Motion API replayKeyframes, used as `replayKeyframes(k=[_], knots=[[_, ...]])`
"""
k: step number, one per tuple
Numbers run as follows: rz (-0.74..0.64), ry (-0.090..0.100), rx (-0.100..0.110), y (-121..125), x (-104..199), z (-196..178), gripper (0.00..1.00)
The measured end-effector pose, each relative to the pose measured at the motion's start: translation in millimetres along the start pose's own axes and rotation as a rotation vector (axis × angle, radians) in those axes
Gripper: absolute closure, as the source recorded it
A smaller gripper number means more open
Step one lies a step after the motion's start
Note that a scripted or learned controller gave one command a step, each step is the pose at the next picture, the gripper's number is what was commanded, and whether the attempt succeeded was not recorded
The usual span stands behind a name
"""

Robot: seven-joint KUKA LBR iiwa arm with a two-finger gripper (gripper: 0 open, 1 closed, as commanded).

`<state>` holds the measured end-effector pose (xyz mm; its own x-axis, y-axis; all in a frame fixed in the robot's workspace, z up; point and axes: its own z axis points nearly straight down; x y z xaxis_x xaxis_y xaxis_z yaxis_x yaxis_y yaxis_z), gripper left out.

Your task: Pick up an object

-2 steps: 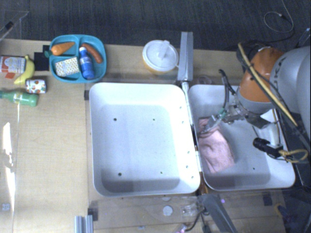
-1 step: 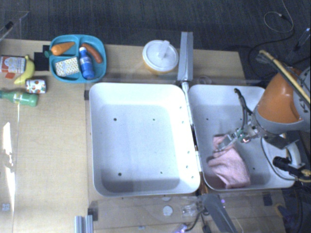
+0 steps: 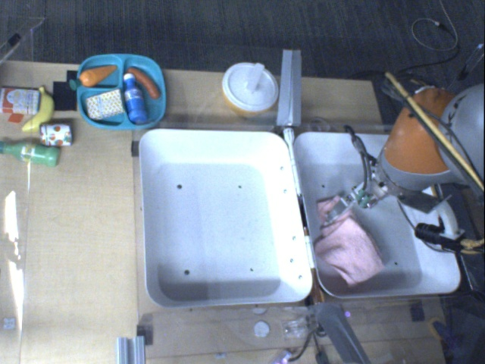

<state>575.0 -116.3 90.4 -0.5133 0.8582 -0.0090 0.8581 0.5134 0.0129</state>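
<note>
Tabletop (image 3: 76,241) light wood, carrying two shallow white bins side by side. Left bin (image 3: 220,218) large, nothing seen lying on its floor. Right bin (image 3: 424,268) holding the one thing worth taking: pink cloth (image 3: 347,247), crumpled, against the bin's left wall toward its near edge.

Grey arm (image 3: 424,146) with orange band reaching in over the right bin's far right part. Gripper (image 3: 356,201) low over the cloth's far edge, touching or just above; cannot tell which. State of the fingers not readable at this slant, whether apart or together, so no claim of a hold.

Along the tabletop's far edge: blue divided tray (image 3: 157,78) of toy food toward the left, white lidded cup (image 3: 250,87) near the middle. Banana (image 3: 39,111), small can (image 3: 55,134), green bottle (image 3: 32,153) at the far left corner.

Step in hand, by judgement: closing on the cloth. Best aimed at a raised fold rather than a flat patch, pressed down enough to gather fabric, then lifted straight. Risk: pinching a thin edge only, cloth slipping free.
</note>
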Motion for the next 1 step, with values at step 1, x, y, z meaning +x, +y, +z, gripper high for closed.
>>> replayKeyframes(k=[1], knots=[[0.202,0.002,0.002,-5.9,-7.7,0.6,0.00]])
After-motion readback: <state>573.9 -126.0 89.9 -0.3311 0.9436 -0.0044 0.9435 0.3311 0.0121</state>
